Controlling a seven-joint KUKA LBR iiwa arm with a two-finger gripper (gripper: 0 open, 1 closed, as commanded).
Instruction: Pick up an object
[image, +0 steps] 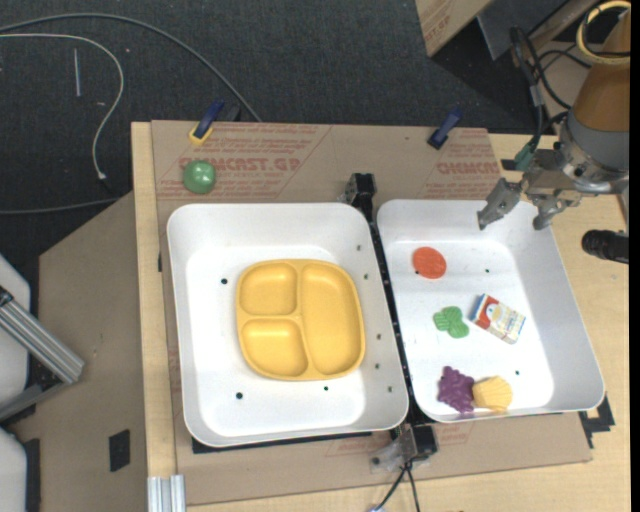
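The right bin (545, 255) holds several small items: a flat red-orange disc (430, 263), a green clover-shaped piece (451, 322), a small red, white and blue carton (498, 318), a purple grape bunch (456, 389) and a yellow lump (492, 393) touching it. My gripper (520, 211) hangs over the bin's far right corner, above and to the right of the red disc. Its two fingers are spread open with nothing between them.
The left bin (195, 300) carries a yellow three-compartment tray (300, 319). A green ball (200, 177) lies on the cardboard beyond the left bin. Clamps (208, 121) hold the board's far edge. A black bracket (360, 188) sits between the bins.
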